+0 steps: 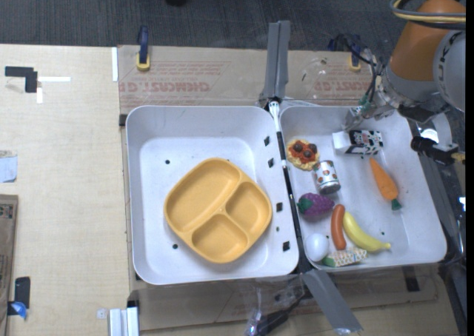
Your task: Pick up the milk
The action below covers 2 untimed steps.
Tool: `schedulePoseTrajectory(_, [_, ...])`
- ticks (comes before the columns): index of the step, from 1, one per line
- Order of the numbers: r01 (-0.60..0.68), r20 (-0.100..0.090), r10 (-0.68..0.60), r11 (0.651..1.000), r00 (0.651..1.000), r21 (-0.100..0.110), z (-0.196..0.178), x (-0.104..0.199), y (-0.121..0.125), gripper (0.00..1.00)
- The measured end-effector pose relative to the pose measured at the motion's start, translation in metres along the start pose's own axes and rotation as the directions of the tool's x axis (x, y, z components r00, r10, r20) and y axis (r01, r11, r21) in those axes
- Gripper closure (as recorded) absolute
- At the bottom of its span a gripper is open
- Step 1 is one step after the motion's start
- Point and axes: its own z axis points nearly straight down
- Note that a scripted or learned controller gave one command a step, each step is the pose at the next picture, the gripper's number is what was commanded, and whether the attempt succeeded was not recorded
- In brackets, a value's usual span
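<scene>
The milk (360,140) is a small white carton with black spots, lying on its side near the back edge of the right bin (422,249). The end effector (368,109) hangs just behind it.

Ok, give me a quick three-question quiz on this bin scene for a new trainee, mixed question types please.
1. True or false: the milk lies in the left bin.
2. Which item lies closest to the milk? A) carrot B) egg C) corn
3. Fill in: the yellow tray has ___ compartments.

Key
1. False. It lies in the right bin, near the far edge, with the gripper just above it in the view.
2. A. The carrot sits just nearer the camera than the milk; egg and corn lie at the near edge.
3. Three.
</scene>
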Motion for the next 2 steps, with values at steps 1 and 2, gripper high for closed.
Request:
schedulePoseTrajectory(1, [0.0,-0.004,0.0,1.0,1.0,0.006,0.002,0.001,-0.001,0.0])
schedulePoseTrajectory(2, [0.096,-0.012,-0.095,0.995,0.995,0.035,0.03,-0.02,-0.067,0.0])
